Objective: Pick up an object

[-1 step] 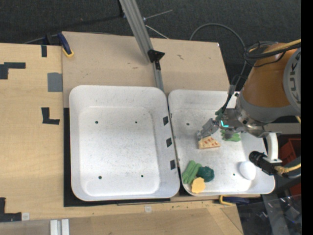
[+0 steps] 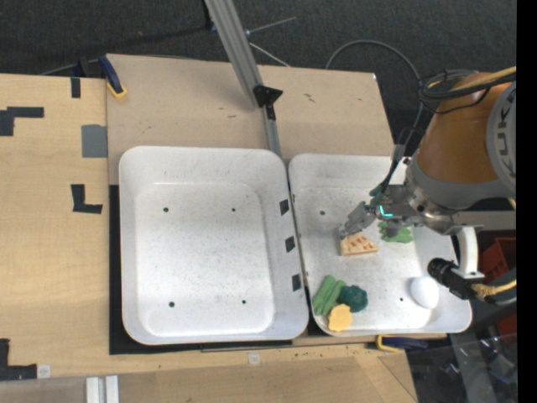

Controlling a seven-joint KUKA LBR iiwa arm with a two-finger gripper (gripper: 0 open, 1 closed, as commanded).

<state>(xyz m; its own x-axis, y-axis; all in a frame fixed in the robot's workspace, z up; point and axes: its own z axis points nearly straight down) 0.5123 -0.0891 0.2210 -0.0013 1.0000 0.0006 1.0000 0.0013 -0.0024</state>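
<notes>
A wooden bench carries two white bins; the right bin holds everything. The gripper hovers low, fingers slightly spread and pinching nothing. Just below the fingertips lies a tan wedge, probably light, stiff foam; its long flat edges look easiest to pinch.
</notes>
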